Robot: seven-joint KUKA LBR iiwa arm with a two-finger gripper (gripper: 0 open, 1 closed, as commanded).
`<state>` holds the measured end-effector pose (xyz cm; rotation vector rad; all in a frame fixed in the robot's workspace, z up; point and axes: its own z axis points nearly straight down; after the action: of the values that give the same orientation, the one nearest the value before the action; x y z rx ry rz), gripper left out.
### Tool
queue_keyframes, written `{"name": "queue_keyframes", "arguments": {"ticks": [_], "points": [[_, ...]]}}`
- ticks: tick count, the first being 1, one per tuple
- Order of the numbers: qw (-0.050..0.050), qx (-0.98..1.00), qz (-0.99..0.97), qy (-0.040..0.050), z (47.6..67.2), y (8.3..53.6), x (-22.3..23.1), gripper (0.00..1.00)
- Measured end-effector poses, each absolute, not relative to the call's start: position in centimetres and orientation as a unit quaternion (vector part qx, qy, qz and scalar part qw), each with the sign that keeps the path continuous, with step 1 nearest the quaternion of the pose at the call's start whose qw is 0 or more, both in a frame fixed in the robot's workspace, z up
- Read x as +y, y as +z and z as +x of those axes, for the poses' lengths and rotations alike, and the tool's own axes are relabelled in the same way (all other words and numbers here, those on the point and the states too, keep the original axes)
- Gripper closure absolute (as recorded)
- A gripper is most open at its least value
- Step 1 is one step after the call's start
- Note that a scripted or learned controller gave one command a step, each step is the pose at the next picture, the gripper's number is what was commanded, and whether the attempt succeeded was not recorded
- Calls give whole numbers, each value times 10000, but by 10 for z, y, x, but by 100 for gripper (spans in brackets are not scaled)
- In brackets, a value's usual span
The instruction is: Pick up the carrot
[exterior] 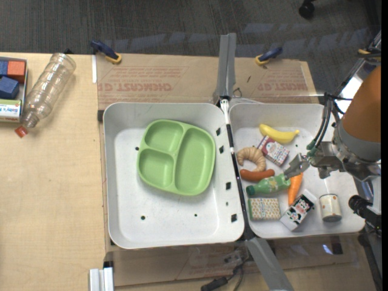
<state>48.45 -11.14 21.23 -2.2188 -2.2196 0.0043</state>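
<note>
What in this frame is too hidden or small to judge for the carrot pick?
- Gripper: too small and cluttered in the camera view to tell its state.
- Carrot: its top end sits under the gripper, so contact is unclear.
- Arm: cut off by the right edge.

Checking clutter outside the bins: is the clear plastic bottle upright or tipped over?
Tipped: the plastic bottle lies on its side on the bench, red cap pointing lower left.

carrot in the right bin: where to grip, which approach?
Grip the carrot at mid-body, from straight above, closing across its narrow width. It lies nearly upright in the camera view, thick end up beside the tool, tapering down. The green bottle crowds its left side and the cow-print carton sits at its lower tip, so the middle looks like the clearest part, though space is tight.
</note>
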Motion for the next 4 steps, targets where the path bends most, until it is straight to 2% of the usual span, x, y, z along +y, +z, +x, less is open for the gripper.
{"name": "queue_keyframes", "arguments": {"ticks": [1,2,3,4], "points": [[-4,-7937,-6083,4,479,294,-115,0],[-5,-8781,-4785,3,479,278,-196,0],[-2,-9566,-2913,-3,479,253,-222,0],[-22,-9951,-993,1,490,301,-222,0]]}}
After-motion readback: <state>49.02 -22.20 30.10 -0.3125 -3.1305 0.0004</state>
